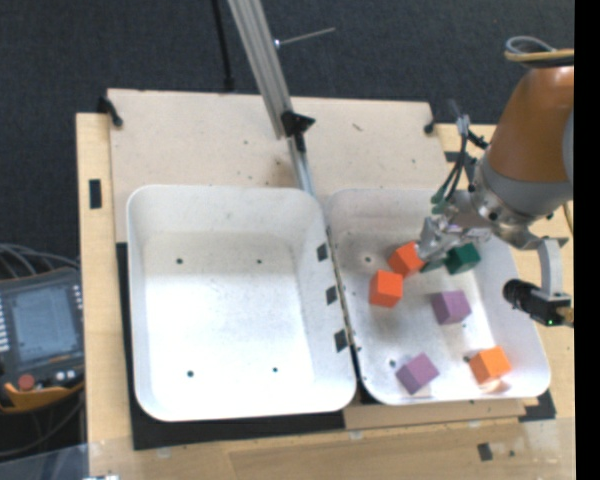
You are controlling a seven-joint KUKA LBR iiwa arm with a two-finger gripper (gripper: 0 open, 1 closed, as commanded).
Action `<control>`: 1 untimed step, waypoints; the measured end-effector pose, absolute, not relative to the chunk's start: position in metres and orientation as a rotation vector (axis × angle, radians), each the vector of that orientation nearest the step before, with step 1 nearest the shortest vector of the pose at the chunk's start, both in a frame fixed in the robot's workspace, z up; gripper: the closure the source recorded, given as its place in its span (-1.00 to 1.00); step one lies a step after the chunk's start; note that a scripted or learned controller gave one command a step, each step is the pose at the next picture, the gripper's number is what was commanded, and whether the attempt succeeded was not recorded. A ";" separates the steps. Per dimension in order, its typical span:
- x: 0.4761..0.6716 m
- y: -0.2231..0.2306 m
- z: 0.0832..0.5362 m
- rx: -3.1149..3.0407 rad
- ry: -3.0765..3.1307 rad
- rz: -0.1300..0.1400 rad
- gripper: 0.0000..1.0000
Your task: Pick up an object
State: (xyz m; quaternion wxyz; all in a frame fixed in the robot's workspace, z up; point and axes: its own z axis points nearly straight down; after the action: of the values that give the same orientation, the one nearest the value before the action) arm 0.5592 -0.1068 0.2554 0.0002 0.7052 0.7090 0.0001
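In the right bin (540,368), the tool (432,251) partly hides an orange cube (406,259).

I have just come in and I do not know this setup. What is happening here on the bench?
A robot arm reaches in from the right over the right bin, where several small blocks lie. Its gripper is low, right at an orange block and beside a green block. Another orange block lies just below, plus two purple blocks and one more orange block. Whether the gripper has grasped anything is not visible.
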 end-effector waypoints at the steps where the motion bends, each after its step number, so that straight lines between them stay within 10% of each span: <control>1: 0.543 -0.050 0.257 2.213 2.230 0.003 1.00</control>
State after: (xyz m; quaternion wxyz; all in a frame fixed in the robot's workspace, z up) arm 0.5431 -0.0505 0.2574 0.0000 0.7045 0.7097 0.0008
